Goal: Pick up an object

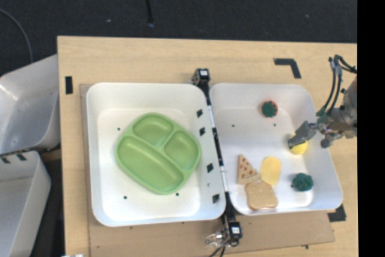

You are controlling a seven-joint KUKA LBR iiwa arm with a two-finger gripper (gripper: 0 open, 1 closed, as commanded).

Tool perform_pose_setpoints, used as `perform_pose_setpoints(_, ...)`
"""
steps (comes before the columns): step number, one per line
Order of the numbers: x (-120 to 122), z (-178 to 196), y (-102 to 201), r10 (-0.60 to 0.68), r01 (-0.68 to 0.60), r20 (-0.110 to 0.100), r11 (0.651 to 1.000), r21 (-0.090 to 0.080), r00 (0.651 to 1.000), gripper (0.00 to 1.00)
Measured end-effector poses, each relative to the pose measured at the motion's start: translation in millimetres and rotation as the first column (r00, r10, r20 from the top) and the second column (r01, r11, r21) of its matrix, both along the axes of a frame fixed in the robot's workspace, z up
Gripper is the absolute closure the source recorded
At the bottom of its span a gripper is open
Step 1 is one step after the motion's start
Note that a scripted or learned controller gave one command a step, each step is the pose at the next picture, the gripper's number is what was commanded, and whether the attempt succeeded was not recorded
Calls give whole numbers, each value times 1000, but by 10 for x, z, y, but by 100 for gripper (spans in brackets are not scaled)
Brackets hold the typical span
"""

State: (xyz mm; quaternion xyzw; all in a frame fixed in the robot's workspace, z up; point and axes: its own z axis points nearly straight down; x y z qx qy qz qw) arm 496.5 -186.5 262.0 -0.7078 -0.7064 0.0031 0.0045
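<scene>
The gripper (313,138) hangs over the right-hand side of the right bin (252,90), just inside that bin's right wall. Its two grey fingers (299,136) are spread apart with nothing between them, so the hand is released and grasps nothing. Dark cables (332,84) loop up from the wrist past the bin's far right corner.

Directly under the tip of the finger that reaches furthest into the right bin lies a small yellow lump (299,148). It sits touching or just below that fingertip; which of the two cannot be told from this angle. It is outside the gap between the fingers.

The other loose things lie further out on the floor of the right bin. A small round dark green and red piece (269,108) rests toward the bin's far side, well apart from the gripper. A green bushy ball (302,182) sits near the bin's near right corner. A pale yellow oval piece (271,170) lies around the middle of the bin's near half. Just beside it, toward the bin's left wall, is a triangular pizza slice (245,169). A slice of bread (261,195) lies against the bin's near edge, touching or almost touching both the pizza slice and the yellow oval.

Beyond the right bin's left wall, joined to it by a row of black clips, is the left bin (91,129), which holds a green divided plate (157,152) lying flat. Both bins rest on a light wooden bench (120,57).
</scene>
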Motion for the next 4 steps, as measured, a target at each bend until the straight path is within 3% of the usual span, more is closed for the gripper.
perform_pose_setpoints(1, 23, 59, 4, 4, -4, 12, 1000, -3, 1000, 0)
perform_pose_setpoints(4, -6, -1416, -71, 1, -1, 6, 1000, -2, 1000, 0)
